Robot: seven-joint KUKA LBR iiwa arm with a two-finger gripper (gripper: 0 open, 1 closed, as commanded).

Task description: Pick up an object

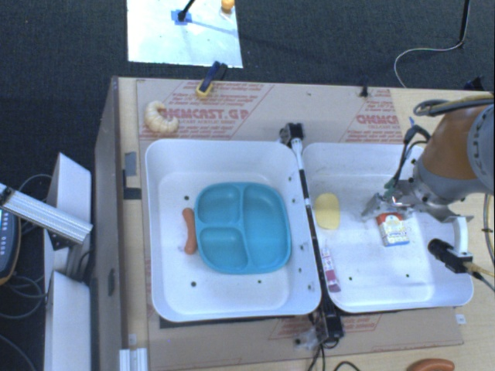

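Two white bins are sitting side by side. In the right bin (363, 284), a small carton (394, 229) is lying flat just under the gripper (390, 202), at about six o'clock from it, so the arm is probably aiming for it. A yellow piece (327, 210) is waiting at nine o'clock. The wrist is hiding the gripper's tips; how wide it is standing, I cannot tell.

left bin (166, 230): blue tray (242, 227), sausage (189, 231) beside it. right bin (363, 284): yellow piece (327, 210), red-white carton (393, 229) beneath end effector (390, 202); arm (456, 157) enters from right.
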